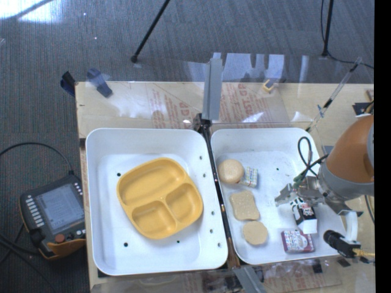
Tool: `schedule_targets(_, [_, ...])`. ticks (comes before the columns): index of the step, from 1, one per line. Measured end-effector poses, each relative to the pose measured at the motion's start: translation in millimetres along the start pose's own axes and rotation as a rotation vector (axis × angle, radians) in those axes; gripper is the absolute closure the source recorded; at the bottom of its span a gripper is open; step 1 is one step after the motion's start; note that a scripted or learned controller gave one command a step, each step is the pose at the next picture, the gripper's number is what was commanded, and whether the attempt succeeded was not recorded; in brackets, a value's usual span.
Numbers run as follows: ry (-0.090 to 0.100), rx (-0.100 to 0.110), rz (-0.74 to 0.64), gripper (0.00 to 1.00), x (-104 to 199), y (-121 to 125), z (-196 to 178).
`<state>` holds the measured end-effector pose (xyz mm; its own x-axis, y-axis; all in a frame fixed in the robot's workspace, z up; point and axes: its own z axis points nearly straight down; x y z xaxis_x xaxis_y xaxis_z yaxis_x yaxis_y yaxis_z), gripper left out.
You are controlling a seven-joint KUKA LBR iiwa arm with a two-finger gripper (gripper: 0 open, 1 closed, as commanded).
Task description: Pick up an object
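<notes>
I saw two white bins (98, 163), one yellow tray (160, 197) far left of my tool (303, 211), three bread pieces (244, 205) nearer left, one pink packet (297, 241) just below, tool's grip I couldn't tell.

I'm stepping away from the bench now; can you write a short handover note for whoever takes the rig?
Claw: low over the right bin, near its right side; nothing seen held.
Right bin: round bun, small carton, toast slice, round cookie, red-and-white packet.
Left bin: yellow divided plate.
Done: no pick visible.
Left: grasp and lift one object.
</notes>
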<state>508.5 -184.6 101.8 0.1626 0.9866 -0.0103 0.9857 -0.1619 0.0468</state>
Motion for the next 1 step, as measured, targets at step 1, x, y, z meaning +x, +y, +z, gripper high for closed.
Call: schedule_targets(1, [-0.003,-0.002,0.004,1.0,-3.2,2.7,-9.8])
